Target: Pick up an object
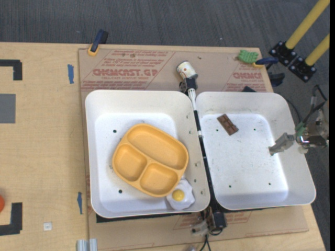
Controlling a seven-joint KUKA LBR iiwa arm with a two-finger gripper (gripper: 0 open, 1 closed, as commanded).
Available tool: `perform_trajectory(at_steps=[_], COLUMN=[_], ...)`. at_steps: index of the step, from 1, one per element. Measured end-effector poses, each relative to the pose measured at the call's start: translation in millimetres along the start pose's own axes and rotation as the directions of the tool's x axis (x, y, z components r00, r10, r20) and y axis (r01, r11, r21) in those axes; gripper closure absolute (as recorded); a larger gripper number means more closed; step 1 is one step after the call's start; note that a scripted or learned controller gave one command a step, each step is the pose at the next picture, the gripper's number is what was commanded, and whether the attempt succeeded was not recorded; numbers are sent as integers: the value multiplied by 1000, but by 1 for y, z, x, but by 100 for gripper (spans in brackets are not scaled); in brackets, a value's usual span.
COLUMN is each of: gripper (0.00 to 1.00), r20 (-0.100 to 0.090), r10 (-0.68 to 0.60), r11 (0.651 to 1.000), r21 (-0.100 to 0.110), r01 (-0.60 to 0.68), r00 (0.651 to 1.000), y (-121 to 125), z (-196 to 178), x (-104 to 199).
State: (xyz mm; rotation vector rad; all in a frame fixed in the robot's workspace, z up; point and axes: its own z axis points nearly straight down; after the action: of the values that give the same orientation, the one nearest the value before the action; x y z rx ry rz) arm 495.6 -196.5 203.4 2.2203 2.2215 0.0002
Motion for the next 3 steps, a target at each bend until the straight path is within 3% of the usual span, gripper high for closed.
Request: perform_trajectory(at_steps=[1, 2, 3], gripper=[0, 0, 0], r20=[-1, -2, 1], r10=[87, 102, -27], r11=[996, 995, 1000], r21=[1, -3, -2], r01=[-87, -102, 27], r00=[996, 995, 1000], y=[-16, 47, 91], z=[118, 118, 101], x=[49, 104, 92])
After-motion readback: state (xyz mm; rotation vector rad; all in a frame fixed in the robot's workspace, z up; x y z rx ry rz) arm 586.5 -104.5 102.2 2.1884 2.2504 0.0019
